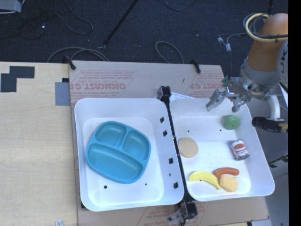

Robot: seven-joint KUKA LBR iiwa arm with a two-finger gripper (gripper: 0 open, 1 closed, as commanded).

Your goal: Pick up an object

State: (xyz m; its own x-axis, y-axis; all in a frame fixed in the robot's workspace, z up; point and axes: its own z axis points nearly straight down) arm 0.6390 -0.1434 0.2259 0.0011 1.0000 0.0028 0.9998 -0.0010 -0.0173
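The right bin (207, 121) holds a green ball (231, 122) near its far right side, a tan round cookie (189, 147), a small red-and-white can (240, 149), a yellow banana (204, 178), a red sausage (226, 171) and a yellow corn piece (229, 183). My gripper (225, 101) hovers above the far edge of this bin, just up and left of the green ball. Its two fingers are spread apart with nothing between them.
The left bin (94, 112) carries a blue divided plate (118, 150). A black divider (171, 145) runs between the bins. Cardboard (127, 81) lies under both, and cables trail over the dark floor behind.
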